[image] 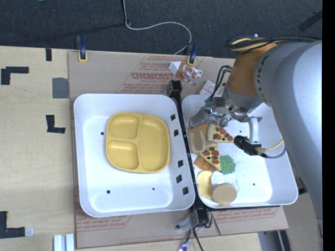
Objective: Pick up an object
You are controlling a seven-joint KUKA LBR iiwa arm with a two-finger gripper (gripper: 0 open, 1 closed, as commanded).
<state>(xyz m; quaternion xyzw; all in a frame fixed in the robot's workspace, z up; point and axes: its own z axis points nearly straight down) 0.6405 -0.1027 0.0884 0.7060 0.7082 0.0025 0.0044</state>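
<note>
- toy food pieces, the things i could pick from, all lie in the right bin (277,190); i list the scene from left to right.
- my worktop (31,140) is pale wood with black tape marks, and a cardboard sheet (141,75) lies under both bins.
- left bin (86,192), white and shallow, carries a yellow divided plate (138,142) with three compartments, lying flat near its middle.
- black clips (178,135) run down the seam where the two bins meet.
- just right of that seam, in the right bin, a tan bread-like slice (196,139) lies flat, and below it a pizza slice (208,158) with red dots.
- a green bumpy piece (227,164) touches that pizza slice on its right side.
- lower down, a pale yellow disc (204,183) sits near the front left corner of the right bin, with a tan round piece (224,193) just beside it, overlapping a white item.
- my end effector (215,118) hangs low over the back part of the right bin, right above a second pizza slice (220,135).
- whether its fingers are spread or closed, i cannot tell; nothing is visibly held between them.
- my grey arm with its orange band (246,75) comes in from the right.
</note>
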